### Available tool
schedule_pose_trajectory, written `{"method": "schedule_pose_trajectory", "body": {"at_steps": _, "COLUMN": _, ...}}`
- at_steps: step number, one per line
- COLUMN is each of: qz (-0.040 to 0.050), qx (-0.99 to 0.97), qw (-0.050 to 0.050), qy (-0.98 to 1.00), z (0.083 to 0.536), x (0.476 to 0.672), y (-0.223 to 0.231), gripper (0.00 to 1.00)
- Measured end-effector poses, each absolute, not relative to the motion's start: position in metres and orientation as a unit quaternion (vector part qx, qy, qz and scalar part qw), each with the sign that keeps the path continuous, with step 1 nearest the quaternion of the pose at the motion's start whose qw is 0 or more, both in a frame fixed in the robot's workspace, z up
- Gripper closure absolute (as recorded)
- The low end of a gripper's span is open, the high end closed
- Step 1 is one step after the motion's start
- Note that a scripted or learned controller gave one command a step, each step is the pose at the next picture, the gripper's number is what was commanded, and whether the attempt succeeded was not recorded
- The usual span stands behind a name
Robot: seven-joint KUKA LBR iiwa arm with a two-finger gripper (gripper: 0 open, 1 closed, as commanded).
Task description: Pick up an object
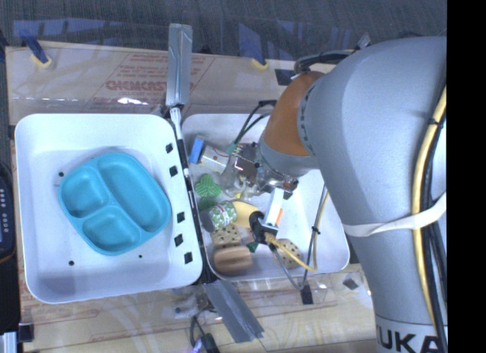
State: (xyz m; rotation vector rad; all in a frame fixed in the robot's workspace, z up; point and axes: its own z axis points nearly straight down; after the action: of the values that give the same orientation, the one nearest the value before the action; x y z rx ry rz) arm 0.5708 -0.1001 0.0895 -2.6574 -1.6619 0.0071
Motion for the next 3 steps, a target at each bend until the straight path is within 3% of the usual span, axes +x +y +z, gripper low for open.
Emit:
{"method": "schedule_pose_trajectory", "body": {"at_steps": 1, "qz": 0.0001, "qx": -0.890, "qw": 0.000, "qy": -0.456, "z": 0.174, "x": 0.630, "y": -0.155, "gripper": 1.00}}
{"method": "schedule_pose_trajectory", "body": {"at_steps": 2, "qz": 0.0020, "qx": -0.889, "qw": 0.002, "qy": -0.457, "z": 0.171, "x": 0.629, "y": -0.154, "gripper": 0.00}}
{"method": "schedule_pose_trajectory", "body": {"at_steps": 3, "qz": -0.0053, "qx": -0.866, "qw": -0.004, "qy": -0.501, "z": 0.099, "x": 0.662, "y": -0.180, "gripper": 0.00}}
